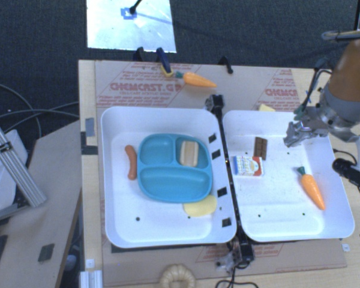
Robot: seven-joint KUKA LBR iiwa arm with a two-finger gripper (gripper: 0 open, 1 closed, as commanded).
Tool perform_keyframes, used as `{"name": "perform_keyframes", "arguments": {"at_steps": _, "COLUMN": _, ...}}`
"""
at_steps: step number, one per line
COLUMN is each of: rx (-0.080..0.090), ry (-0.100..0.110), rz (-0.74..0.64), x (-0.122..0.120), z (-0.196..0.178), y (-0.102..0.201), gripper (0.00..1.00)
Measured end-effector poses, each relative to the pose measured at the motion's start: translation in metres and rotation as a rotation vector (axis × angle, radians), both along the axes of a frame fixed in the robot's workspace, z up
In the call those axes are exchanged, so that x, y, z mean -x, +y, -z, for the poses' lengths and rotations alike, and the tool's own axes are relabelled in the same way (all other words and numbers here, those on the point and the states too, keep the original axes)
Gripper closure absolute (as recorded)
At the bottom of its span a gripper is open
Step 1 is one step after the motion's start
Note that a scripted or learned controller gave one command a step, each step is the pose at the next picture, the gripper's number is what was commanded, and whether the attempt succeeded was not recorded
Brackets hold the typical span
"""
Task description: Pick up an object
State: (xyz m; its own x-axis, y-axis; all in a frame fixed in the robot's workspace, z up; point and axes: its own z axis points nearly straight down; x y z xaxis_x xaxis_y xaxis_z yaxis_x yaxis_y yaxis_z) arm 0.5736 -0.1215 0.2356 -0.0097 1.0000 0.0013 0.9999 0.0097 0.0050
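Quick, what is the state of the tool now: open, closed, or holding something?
Tool: cannot be told; it hangs over the right bin, above the carrot.

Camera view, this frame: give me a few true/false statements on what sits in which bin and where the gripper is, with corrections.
1. The blue divided plate lies in the left bin. True.
2. A carrot lies in the right bin. True.
3. The sausage rests on the plate. False: it lies on the bin floor, left of the plate.
4. The gripper hangs over the left bin. False: it is over the right bin, near its upper right part.
5. A second carrot lies on the board beyond the bins. True.
6. The small carton lies in the left bin. False: it lies in the right bin.
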Motion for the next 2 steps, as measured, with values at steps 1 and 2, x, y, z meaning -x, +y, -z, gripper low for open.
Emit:
{"name": "perform_keyframes", "arguments": {"at_steps": 1, "rx": 0.0, "ry": 0.001, "rz": 0.001, "x": -0.028, "z": -0.002, "y": 0.039, "gripper": 1.0}}
{"name": "perform_keyframes", "arguments": {"at_steps": 2, "rx": 0.002, "ry": 0.001, "rz": 0.002, "x": -0.062, "z": 0.022, "y": 0.074, "gripper": 1.0}}
